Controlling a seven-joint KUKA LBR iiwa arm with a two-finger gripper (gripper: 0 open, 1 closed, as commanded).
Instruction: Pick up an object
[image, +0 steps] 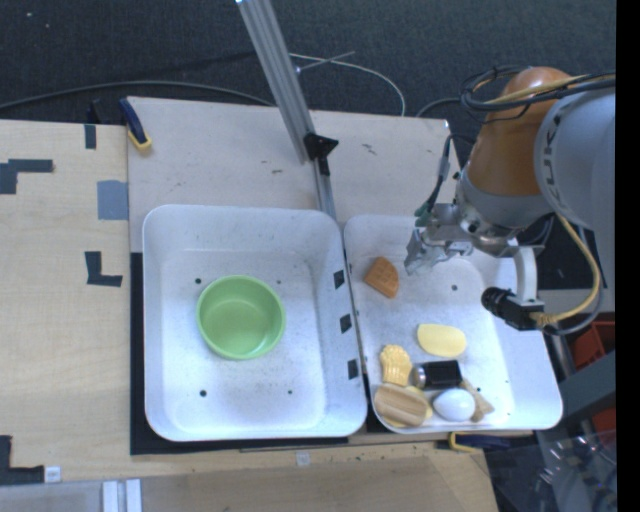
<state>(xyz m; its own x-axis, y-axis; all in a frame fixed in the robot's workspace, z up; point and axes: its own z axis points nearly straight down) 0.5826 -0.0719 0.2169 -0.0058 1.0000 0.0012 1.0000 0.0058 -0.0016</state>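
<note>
My gripper (418, 256) hangs over the far part of the right bin (520, 395), its fingers pointing down and left with nothing between them. Just left of the fingertips an orange-brown wedge (381, 276) lies on the bin floor, apart from them. Nearer the front of the same bin lie a pale yellow oval (441, 340), a yellow ridged piece (396, 365), a black block (437, 376), a white egg-shaped piece (454, 404) and a tan round bun-like piece (401, 405).
The left bin (170, 400) holds a green bowl (240, 317). A grey metal pole (285, 80) slants down to the rim between the bins. A blue and yellow clamp (134, 124) sits at the bench's far left corner. Cables trail behind the arm.
</note>
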